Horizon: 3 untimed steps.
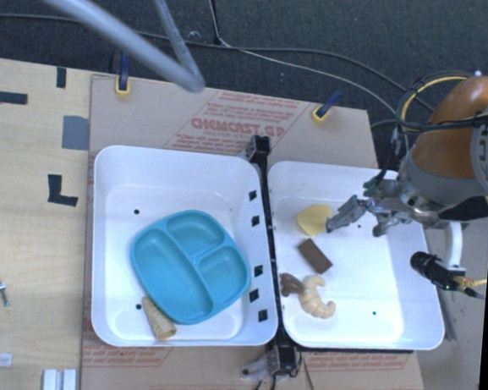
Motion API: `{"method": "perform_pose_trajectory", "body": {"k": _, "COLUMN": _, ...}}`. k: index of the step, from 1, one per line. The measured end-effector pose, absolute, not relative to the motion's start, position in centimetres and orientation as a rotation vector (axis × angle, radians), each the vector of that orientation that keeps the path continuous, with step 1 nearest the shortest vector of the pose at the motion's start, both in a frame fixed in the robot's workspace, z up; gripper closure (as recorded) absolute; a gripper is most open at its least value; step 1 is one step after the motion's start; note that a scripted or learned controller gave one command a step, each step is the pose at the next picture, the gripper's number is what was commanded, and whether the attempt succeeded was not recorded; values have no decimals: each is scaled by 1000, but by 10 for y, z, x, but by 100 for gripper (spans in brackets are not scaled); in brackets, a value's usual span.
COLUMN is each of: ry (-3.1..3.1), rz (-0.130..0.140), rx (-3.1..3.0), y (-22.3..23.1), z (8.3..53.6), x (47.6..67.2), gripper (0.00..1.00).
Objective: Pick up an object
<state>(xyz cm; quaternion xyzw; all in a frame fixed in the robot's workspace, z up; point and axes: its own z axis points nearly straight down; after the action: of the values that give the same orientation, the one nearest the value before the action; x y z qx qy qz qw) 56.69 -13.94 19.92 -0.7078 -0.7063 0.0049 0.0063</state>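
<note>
Red print ran across the brown cardboard sheet under the bins, upper middle of the frame; its largest line seemed to read "CHEMCAST GP"; the smaller lines were illegible.

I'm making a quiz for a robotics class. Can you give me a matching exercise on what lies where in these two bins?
Things:
1. blue tray
2. yellow piece
3. brown block
4. tan roll

Places:
A. right bin, just left of the claw
B. left bin, at its near edge, by the tray
C. middle of the left bin
D. right bin, between the yellow piece and the curled shrimp

Pairs: 1-C, 2-A, 3-D, 4-B
</note>
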Motion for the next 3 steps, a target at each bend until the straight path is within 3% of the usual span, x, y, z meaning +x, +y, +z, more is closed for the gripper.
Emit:
{"method": "perform_pose_trajectory", "body": {"k": 1, "ry": -2222, "rz": 2, "rx": -2219, "y": -139, "z": 208, "x": 570, "gripper": 0}}
{"method": "perform_pose_trajectory", "body": {"k": 3, "ry": -2221, "rz": 5, "rx": -2218, "y": -139, "z": 95, "x": 582, "gripper": 0}}
